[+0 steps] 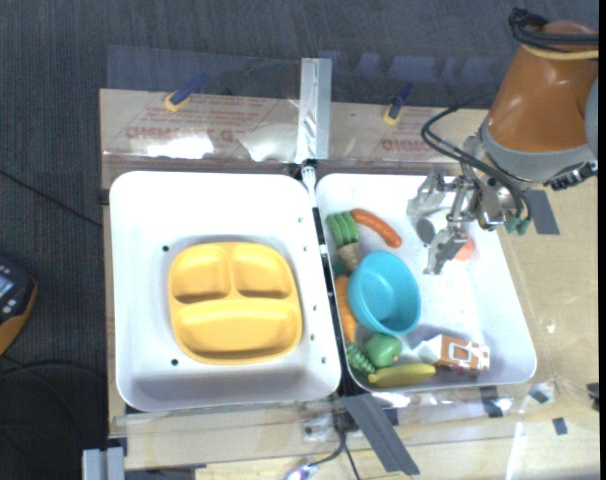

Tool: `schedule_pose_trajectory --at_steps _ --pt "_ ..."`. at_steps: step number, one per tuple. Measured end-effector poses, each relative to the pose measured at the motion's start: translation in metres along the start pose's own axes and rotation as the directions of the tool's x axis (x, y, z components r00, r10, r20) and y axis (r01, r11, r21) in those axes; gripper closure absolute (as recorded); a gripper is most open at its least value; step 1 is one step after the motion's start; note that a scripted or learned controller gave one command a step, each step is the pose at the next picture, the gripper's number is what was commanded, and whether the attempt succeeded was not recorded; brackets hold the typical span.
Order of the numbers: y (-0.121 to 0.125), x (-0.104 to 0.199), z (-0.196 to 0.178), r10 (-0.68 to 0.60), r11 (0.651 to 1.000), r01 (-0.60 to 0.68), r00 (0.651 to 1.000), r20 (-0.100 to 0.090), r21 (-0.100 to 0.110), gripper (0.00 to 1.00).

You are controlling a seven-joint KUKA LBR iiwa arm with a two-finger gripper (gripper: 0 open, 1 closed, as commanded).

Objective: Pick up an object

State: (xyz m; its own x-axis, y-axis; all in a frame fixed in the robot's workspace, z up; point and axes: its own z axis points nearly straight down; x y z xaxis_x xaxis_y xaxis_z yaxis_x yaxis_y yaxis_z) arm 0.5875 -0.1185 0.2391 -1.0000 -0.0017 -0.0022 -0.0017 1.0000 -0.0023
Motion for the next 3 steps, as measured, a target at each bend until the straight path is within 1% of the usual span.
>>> schedule_pose_trajectory --at_steps 1,2,3 --pt "-0.003 -0.037 0.141 -0.435 0.901 0.435 0.901 0.002 -0.001 0.00" --pt "0.019 -0.047 0.146 -0.310 0.951 0.310 0.951 0.013 0.008 0.00" --pt "0.022 -0.051 0.146 -0.241 0.971 0.241 0.971 0.012 0.004 0.00"
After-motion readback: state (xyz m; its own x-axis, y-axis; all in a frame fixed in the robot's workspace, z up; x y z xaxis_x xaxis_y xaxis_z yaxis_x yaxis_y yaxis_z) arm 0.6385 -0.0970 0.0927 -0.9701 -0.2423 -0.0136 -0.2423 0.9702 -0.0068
